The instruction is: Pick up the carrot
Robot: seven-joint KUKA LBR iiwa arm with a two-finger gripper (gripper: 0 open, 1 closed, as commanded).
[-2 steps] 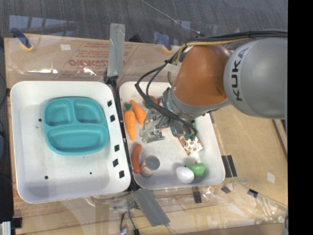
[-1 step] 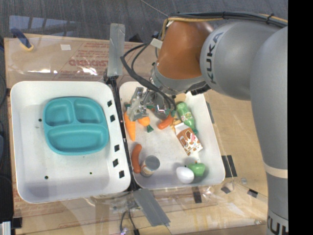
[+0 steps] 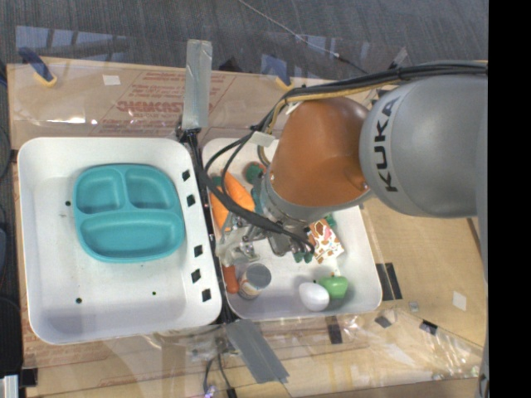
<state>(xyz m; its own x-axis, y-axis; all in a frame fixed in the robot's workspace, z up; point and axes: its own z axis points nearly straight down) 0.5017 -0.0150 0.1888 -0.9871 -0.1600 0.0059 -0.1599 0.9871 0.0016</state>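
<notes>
Carrot, orange, long, tapered

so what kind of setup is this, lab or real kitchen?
Looks like a robot lab bench, not a kitchen. A KUKA arm reaches over two white bins taped to a cardboard-covered bench, with toy food such as a carrot in the right bin and a teal tray in the left.

My arm is a fat grey casing with KUKA lettered in black. Below that sits my glossy orange band, rounded like a dome. Black cables loop over it toward my metal wrist.
</notes>
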